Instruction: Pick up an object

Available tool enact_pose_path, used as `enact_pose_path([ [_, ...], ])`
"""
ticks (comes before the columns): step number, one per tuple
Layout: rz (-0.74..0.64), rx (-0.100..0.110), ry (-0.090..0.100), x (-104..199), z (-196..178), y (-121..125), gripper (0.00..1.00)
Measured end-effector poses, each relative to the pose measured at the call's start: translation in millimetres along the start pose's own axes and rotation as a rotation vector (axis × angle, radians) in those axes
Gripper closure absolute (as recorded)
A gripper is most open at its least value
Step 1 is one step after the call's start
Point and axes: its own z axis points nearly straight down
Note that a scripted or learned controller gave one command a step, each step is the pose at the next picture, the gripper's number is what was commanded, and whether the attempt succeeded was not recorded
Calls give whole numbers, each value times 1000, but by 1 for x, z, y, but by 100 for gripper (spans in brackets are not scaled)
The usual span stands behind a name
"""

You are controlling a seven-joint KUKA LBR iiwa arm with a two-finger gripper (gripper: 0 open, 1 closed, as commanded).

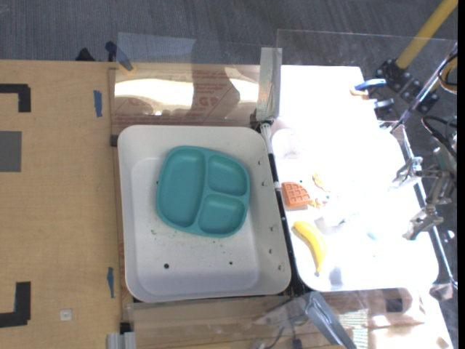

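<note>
Nearest along the bottom edge, a clear plastic sheet [320,322] is lying over the wooden bench front [196,318]. On the far left, a cardboard panel [51,195] is covering the bench, showing black corner marks and small strips of blue tape [97,102].

The left bin [131,267] is sitting just beside the cardboard. A teal divided plate [203,191] is lying flat in it, slightly toward the far side, its three compartments facing up. Dark specks [167,266] are dotting the bin floor nearer the camera.

The right bin [349,107] is touching the left one along the shared wall and is showing heavily washed out by glare. The pickable objects are lying near its left wall: an orange-brown waffle piece [296,194] is sitting against the divider side, a small yellow bit [317,180] is lying just right of it, and a yellow banana [311,244] is lying nearer the camera, apart from the waffle piece. Other faint items further right are too blown out to name.

At the far right, a yellow pole [436,17] is slanting in from the top corner, with black clamps [396,78] and metal clips [421,195] hanging along the bin's rim.

Gripper state: cannot tell.
</note>
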Motion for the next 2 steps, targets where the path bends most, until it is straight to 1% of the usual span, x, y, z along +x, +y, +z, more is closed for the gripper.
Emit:
enact_pose_path([
  [1, -7, -3, 5, -59, 55, 9, 0],
  [2, -5, 0, -2, -60, 51, 7, 0],
])
